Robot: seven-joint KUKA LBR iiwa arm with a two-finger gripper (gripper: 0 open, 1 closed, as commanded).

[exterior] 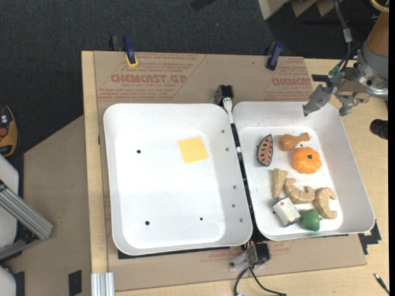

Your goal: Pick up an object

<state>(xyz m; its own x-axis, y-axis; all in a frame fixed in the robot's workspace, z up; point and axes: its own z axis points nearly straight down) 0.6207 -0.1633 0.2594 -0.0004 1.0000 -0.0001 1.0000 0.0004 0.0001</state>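
Camera view has the gripper (331,101) spread apart, holding nothing, above the right bin's (353,165) far corner; I'd drop squarely astride the orange pumpkin (307,160), clear of its neighbours.

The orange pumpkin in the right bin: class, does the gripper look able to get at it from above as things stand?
Probably yes. The pumpkin lies uncovered, with the drumstick just behind it, and the gripper hangs over the bin's far rim with nothing between them.

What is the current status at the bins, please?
Gripper open, holding nothing, above right bin's far edge. Toy foods clustered in right bin: pumpkin, watermelon slice nearest. Yellow square alone in left bin. Nothing blocking.
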